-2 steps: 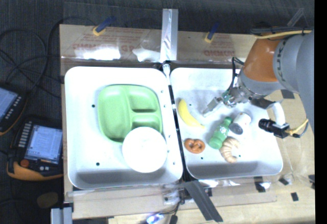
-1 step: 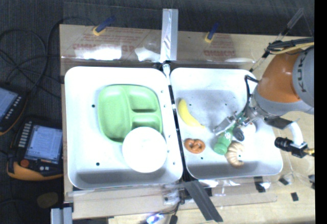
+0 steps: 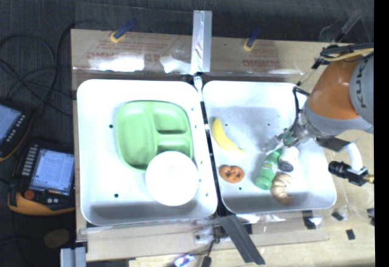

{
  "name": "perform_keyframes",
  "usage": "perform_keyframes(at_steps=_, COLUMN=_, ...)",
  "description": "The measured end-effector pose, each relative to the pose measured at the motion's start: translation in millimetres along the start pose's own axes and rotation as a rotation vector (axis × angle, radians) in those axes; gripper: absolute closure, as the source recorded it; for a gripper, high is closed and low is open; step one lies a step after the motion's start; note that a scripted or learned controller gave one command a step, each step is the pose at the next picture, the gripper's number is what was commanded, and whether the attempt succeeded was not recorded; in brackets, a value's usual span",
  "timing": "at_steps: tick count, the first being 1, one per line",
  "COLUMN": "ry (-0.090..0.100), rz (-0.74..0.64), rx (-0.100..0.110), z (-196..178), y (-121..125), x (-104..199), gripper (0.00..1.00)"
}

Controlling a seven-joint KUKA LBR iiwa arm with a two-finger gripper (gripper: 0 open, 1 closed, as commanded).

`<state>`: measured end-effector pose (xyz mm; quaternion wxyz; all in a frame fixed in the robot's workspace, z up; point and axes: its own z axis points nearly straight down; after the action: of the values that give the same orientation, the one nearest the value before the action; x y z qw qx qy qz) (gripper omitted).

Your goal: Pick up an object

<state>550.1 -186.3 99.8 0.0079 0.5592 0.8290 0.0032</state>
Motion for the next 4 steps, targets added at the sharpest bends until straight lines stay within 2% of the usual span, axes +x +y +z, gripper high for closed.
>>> perform_keyframes(at_steps=1, ry=0.006, rz=0.211, rx=0.017, z=-95.0, y=115.5, x=26.2, gripper=1.0)
perform_keyframes(at_steps=2, ry=0.005, rz=0.212, rx=0.018, z=-95.0, y=115.2, x=25.8, gripper=0.0)
perform_keyframes(at_steps=3, ry=0.005, rz=0.248, rx=0.013, z=8.9, y=52.5, x=30.8, gripper=0.0)
perform_keyframes(at_steps=4, ry=0.006, rz=0.248, rx=0.012, z=0.0, y=53.5, x=30.5, gripper=1.0)
